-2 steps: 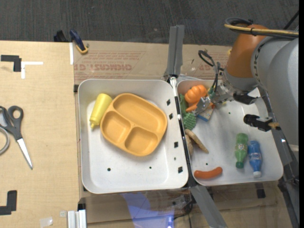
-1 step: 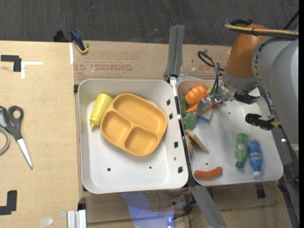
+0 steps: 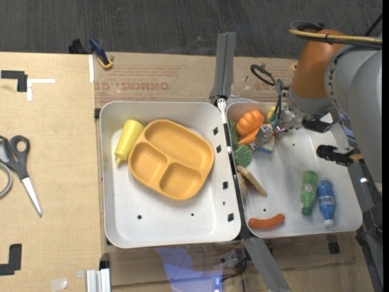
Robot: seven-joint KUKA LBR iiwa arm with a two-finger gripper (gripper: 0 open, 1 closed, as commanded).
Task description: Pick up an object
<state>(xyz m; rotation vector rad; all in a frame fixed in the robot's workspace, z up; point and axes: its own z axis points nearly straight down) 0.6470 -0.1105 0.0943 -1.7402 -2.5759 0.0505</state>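
The left bin (image 3: 121, 224) holds a yellow divided tray (image 3: 167, 159) and a yellow bottle (image 3: 126, 139). The right bin (image 3: 292, 163) holds an orange toy (image 3: 249, 123), a sausage (image 3: 266, 222) and two bottles (image 3: 317, 194). The tool (image 3: 267, 135) sits beside the orange toy; its state cannot be told.

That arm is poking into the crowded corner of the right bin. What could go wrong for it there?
1. The gripper sits among tightly packed things: the orange toy, a green piece and a brown stick. It might nudge them aside rather than lift one.
2. That pile lies against the right bin's wall, so something could get wedged there.
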